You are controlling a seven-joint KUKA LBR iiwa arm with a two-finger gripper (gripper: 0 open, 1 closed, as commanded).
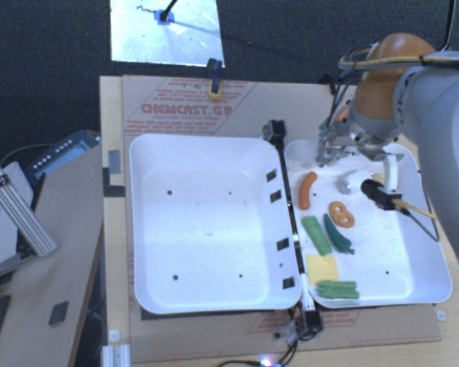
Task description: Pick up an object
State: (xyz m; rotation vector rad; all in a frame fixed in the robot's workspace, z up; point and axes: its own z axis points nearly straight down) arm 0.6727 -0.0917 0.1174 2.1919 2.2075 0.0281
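- Orange sausage-shaped toy (307, 189) lies in the right white bin (421, 281), near its left wall.
- We see the end effector (330, 153) low over that bin's far corner; its grip we cannot tell.

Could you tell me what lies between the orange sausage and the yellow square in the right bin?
In the camera view, a light green strip lies between the orange sausage and the yellow square, with a darker green piece beside it.

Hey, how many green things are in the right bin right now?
3. A light green piece and a dark green piece lie side by side mid-bin; a green pod bunch lies at the near edge. The arm may hide others.
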